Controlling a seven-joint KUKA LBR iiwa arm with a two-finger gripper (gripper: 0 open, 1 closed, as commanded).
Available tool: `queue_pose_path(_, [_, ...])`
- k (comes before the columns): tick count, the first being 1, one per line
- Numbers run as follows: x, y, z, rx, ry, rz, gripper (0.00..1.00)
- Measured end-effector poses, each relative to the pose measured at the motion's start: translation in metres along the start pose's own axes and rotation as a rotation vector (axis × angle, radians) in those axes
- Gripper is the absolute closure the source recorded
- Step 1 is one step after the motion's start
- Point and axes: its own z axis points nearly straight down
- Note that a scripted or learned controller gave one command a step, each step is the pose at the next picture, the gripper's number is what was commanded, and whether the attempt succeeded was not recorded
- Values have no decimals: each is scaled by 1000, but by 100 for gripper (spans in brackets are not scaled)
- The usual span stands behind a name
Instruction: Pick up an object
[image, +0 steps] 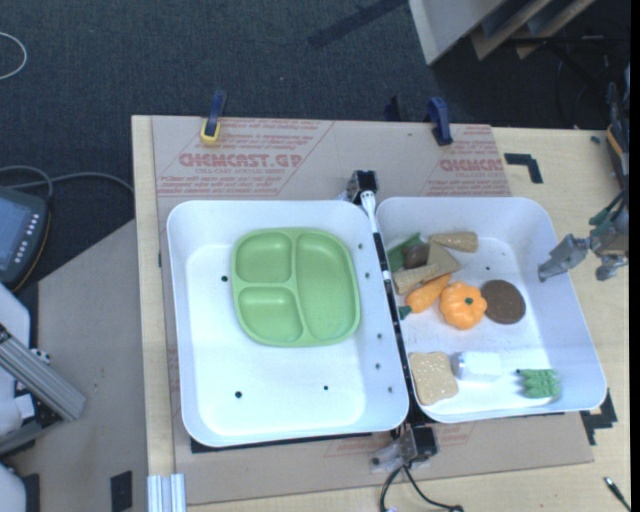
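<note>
the fingers (560, 262) sit at the outer edge of the right bin (560, 330), above its rim, pinching nothing; whether they are spread or pressed together cannot be told. the arm enters low from the side, wrist roughly level. nearest to the fingers lies a brown disc (503, 301), flat and thin, judged hard to pinch. just beyond it a small orange pumpkin (463, 305), judged light, stiff toy plastic, rounded and somewhat slippery; best taken across its middle. farther on, crackers and a carrot lie piled together. toward the front, a bread slice (434, 376) and a green piece (539, 383). the far bin holds a green tray (297, 287).
</note>
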Motion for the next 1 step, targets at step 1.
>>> queue_pose_path(1, [0,1,46,5,2,0,0])
